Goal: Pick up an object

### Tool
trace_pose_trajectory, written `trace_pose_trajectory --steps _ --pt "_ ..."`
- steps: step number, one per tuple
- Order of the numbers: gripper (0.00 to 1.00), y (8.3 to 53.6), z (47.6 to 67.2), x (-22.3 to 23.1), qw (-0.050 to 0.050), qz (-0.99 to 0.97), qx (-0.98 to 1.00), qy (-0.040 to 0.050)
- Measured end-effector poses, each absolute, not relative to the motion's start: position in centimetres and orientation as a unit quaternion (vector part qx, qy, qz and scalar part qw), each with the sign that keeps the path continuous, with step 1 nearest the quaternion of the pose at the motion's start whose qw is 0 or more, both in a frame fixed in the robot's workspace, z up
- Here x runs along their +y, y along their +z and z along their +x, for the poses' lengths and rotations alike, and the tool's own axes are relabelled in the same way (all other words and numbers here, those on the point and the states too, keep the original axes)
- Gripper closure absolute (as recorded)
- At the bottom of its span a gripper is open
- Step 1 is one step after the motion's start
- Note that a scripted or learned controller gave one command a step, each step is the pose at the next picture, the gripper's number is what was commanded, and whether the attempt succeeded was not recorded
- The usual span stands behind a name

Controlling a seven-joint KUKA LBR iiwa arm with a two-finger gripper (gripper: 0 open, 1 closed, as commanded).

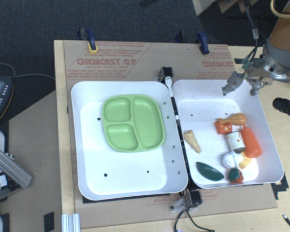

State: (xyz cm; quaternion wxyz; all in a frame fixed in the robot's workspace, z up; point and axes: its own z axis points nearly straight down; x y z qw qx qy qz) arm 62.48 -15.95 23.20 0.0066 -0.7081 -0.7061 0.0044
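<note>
Cardboard-topped surface bears two white bins; pincer hangs spread apart, holding nothing, over right bin's far edge.

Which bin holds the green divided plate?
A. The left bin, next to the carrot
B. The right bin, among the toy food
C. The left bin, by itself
C: the green divided plate lies alone in the left bin; the toy food sits in the right bin.
</note>
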Motion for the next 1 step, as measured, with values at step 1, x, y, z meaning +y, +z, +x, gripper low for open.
trace_pose_trajectory --steps 1 --pt "0.00 24.08 62.74 -15.91 0.001 -0.707 -0.707 0.0002"
